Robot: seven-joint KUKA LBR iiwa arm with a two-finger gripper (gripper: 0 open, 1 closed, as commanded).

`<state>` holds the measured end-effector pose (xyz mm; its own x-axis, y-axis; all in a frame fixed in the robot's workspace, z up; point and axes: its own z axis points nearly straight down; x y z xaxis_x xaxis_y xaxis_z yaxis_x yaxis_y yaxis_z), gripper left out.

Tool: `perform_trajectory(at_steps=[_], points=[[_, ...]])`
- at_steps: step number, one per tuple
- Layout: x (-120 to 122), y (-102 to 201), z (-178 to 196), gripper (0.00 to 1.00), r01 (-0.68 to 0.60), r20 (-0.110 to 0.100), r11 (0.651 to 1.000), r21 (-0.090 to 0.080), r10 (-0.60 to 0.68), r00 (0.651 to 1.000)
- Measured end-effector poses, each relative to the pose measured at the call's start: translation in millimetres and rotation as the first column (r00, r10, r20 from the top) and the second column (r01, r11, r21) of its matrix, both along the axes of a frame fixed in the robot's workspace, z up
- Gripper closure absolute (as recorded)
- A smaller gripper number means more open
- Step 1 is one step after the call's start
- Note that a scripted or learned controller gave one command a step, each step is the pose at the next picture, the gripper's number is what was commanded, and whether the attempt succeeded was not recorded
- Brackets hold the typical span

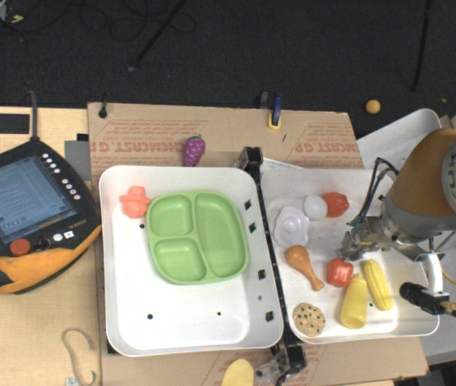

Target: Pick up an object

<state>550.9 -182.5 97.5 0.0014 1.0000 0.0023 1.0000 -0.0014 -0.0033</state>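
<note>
My gripper [362,244] hangs low over the right bin [408,322], on the end of the grey arm with its orange band. Right beneath and beside it lie a small red tomato [339,273] and a corn cob [376,285]. A yellow bottle [355,302] rests next to the corn. Further left in the same bin are a chicken drumstick [304,265], a cookie [309,319], two white pieces [294,225] [315,207] and a red piece [336,204].
The left bin [179,328] holds a green divided plate [196,237] and a pink toy [134,203]. Purple grapes [193,149] lie on the cardboard behind it. A control pendant [26,203] sits at the far left.
</note>
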Motion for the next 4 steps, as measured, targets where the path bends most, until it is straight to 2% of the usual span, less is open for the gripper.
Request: perform_trajectory(at_steps=[1, 2, 3, 4], points=[[2, 9, 54, 1.00, -0.001, 0.005, 1.000, -0.002, 0.001, 1.000], [4, 6, 118, 1.00, -0.001, 0.008, 1.000, -0.004, 0.002, 1.000], [4, 4, 131, 1.00, -0.001, 0.003, 1.000, -0.002, 0.001, 1.000], [-2, 56, 136, 1.00, -0.004, 0.000, 1.000, 0.000, 0.004, 1.000]])
